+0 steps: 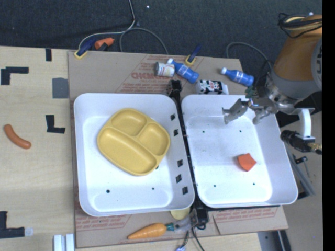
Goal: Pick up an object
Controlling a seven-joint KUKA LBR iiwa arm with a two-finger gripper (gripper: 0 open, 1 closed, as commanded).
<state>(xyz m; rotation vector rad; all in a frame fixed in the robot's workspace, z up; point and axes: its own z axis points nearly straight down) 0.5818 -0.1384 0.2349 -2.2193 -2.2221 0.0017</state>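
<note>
A small orange block [246, 162] lies in the right white bin [209, 190], toward its near right part. My gripper [247, 113] hangs over the far right part of that bin, well behind the block and apart from it. Its two grey fingers [234, 112] are spread wide with nothing between them, so it is open. A yellow divided plate [134, 140] rests in the left white bin [94, 192].
Blue and white bottles [178, 69] and another bottle [237, 76] lie on the cardboard behind the bins. A toy carrot [148, 231] sits in front of the bins, a sausage [17, 136] far left on the bench. Black clips [180, 163] line the bins' shared edge.
</note>
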